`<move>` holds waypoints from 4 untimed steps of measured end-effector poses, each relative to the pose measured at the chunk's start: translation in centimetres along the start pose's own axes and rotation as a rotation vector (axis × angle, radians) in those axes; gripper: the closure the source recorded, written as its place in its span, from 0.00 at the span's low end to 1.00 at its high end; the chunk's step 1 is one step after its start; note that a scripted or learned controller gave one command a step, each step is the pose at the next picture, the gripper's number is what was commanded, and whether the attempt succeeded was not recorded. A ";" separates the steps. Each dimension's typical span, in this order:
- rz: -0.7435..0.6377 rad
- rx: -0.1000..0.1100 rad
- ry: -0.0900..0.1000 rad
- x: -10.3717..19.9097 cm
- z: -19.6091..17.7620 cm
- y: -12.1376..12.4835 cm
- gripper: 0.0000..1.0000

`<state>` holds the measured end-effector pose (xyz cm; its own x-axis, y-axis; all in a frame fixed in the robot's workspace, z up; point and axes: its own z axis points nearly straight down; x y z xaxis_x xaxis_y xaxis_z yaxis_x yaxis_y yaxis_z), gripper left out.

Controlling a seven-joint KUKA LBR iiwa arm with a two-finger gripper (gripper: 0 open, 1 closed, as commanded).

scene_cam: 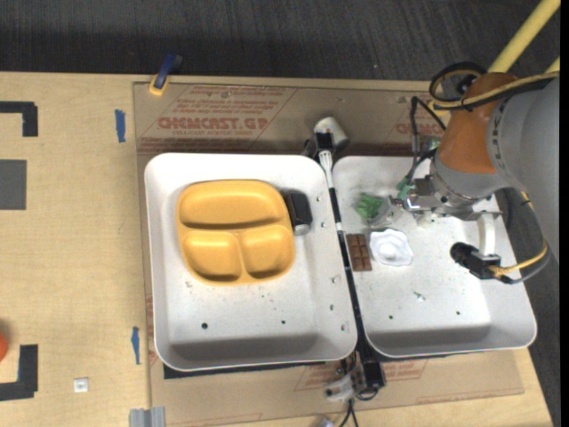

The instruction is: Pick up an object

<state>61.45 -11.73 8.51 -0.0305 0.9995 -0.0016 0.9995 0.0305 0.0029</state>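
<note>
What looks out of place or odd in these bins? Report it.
Mostly tidy. The yellow tray lies upside down in the left bin, a black object wedged against its edge. Dark specks dot both bin floors.

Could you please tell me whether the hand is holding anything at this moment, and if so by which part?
It cannot be told. The hand is low in the right white bin, near the small green object, and the wrist hides its tips.
</note>
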 end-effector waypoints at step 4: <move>-0.153 0.002 0.002 2.2 -0.9 -6.9 0.00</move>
<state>54.46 -9.75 9.38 -0.1823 0.9832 -0.0003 0.9832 0.1823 0.0011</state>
